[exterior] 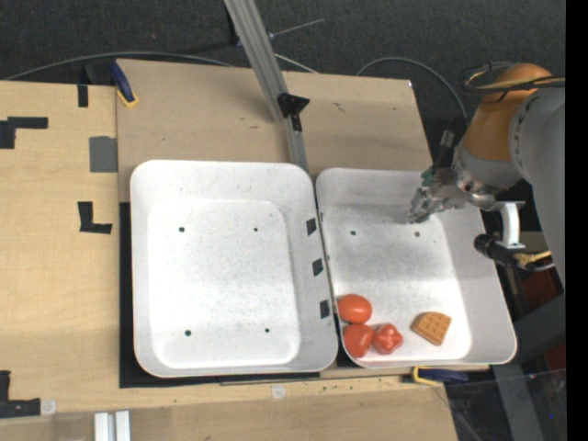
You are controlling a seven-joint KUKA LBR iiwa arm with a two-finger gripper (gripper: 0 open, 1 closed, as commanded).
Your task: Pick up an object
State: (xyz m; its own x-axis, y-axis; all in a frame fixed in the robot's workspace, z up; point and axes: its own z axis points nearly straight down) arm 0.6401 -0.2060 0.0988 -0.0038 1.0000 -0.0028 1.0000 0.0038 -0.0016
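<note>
In the right bin [395,255], three red objects and a tan one lie near the front edge: a red-orange round piece [355,309], a red piece [357,340] at the front left corner, a red pepper-like piece [387,338], and a tan waffle-like piece [431,327]. My gripper [423,208] hangs over the bin's far right part, well behind those objects, with nothing seen between its fingers. The fingers are too small and dark to read.
The left bin [220,265] sits beside the right one, joined by black clips. A grey metal pole [262,53] slants down to the bins' far junction. Cables run behind the bench; the arm's body [514,145] stands at the right.
</note>
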